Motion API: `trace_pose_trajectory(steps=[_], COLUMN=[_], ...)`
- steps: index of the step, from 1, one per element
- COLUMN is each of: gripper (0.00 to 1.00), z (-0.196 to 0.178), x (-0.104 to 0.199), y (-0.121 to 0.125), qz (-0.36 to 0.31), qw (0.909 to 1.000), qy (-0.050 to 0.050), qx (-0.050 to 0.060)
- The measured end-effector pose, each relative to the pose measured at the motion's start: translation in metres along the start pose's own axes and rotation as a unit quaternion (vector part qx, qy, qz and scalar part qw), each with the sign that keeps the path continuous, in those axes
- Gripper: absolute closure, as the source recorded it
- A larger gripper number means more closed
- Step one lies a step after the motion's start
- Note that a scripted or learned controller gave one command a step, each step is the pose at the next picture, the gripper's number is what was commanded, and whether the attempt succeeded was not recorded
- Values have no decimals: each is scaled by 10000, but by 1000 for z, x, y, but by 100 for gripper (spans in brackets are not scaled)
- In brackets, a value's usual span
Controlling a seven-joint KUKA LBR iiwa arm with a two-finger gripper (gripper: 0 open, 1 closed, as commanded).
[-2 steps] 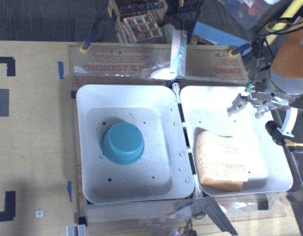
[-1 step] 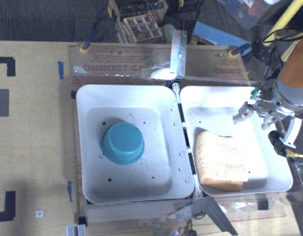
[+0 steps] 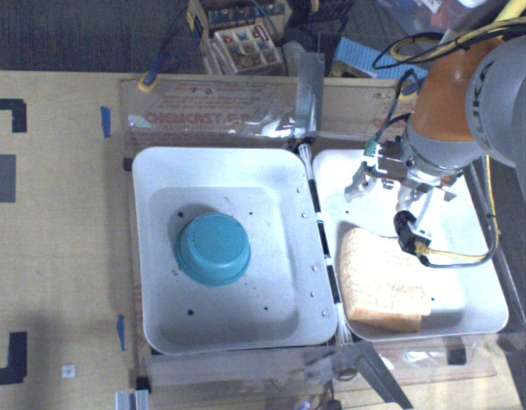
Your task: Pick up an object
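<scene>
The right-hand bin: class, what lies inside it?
A tan sponge-like block lies in the right-hand bin, at its near end. The hand hangs over the far end. The floor beneath the block is hidden.

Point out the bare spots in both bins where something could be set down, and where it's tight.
Left bin: bare floor all around the blue bowl, widest toward the right wall and the near edge. Right bin: crowded. The tan sponge block fills its near half, and the hand and a cable hang over the far half.
</scene>
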State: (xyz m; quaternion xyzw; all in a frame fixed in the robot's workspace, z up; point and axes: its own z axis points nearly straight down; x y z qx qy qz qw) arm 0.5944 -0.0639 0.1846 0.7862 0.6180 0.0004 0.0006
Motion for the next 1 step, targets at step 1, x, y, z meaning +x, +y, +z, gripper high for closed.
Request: trace_pose_trajectory(steps=[1], gripper=[0], z=[-181], x=[-22], y=[-70], qz=[-390], qw=[9992], qy=[-5], qx=[3])
